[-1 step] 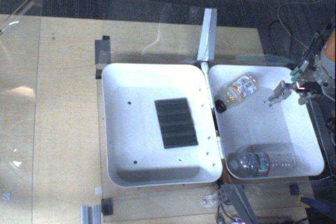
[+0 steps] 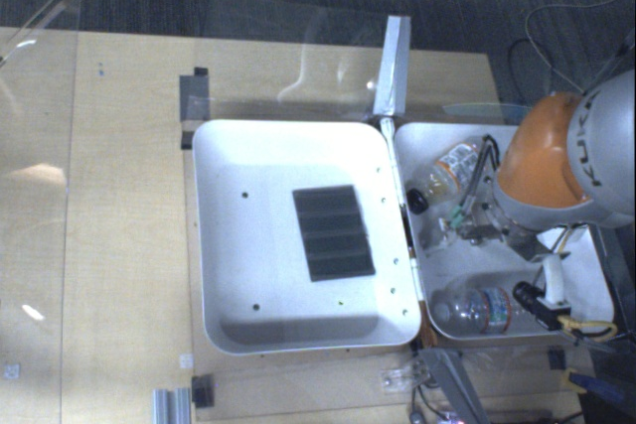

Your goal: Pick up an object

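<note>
1. The arm is down inside the right bin, its gripper low between two clear plastic bottles — this looks like the reach, not yet a lift.
2. One bottle lies at the far side, another bottle at the near side.
3. Whether the gripper is clenched or released — cannot tell.
4. Next move calls for a firm hold on one bottle, then a straight lift.
5. In the left bin lies a dark ribbed slab, well apart.

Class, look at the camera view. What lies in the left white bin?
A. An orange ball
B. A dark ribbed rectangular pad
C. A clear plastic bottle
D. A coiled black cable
B: the dark ribbed pad lies flat near the middle of the left bin.
</note>
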Controlling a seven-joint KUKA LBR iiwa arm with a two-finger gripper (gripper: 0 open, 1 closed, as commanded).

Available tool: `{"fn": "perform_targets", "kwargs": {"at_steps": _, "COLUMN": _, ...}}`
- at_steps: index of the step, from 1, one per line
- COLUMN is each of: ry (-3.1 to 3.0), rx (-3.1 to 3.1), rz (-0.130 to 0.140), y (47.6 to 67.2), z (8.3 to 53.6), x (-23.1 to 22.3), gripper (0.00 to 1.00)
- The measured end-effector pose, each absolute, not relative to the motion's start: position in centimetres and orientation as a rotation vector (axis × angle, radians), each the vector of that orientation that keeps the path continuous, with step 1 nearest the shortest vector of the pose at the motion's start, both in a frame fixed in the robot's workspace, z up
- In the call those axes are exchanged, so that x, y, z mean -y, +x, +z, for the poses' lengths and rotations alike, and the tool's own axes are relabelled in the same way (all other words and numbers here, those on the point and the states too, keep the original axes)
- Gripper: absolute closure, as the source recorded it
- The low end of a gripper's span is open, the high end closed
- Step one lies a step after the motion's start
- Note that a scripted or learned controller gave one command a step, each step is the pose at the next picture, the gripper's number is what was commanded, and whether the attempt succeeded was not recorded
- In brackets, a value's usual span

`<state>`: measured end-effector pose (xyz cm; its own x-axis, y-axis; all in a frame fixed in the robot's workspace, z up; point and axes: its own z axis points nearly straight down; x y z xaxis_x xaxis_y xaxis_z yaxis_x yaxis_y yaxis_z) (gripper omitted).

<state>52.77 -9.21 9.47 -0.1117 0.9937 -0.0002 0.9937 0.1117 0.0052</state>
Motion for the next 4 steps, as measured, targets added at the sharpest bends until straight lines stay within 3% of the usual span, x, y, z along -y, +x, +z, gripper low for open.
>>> {"fn": "perform_targets", "kwargs": {"at_steps": 1, "ry": 2.288, "rx": -2.148, "rz": 0.007, "y": 49.5, "z": 18.5, "x": 5.9, "gripper": 0.0}}
{"fn": "perform_targets", "kwargs": {"at_steps": 2, "ry": 2.198, "rx": -2.24, "rz": 0.006, "y": 48.9, "z": 18.4, "x": 5.9, "gripper": 0.0}}
{"fn": "perform_targets", "kwargs": {"at_steps": 3, "ry": 2.27, "rx": -2.168, "rz": 0.003, "y": 55.7, "z": 16.8, "x": 9.1, "gripper": 0.0}}
{"fn": "perform_targets", "kwargs": {"at_steps": 4, "ry": 2.335, "rx": -2.106, "rz": -0.01, "y": 62.9, "z": 10.4, "x": 9.3, "gripper": 0.0}}
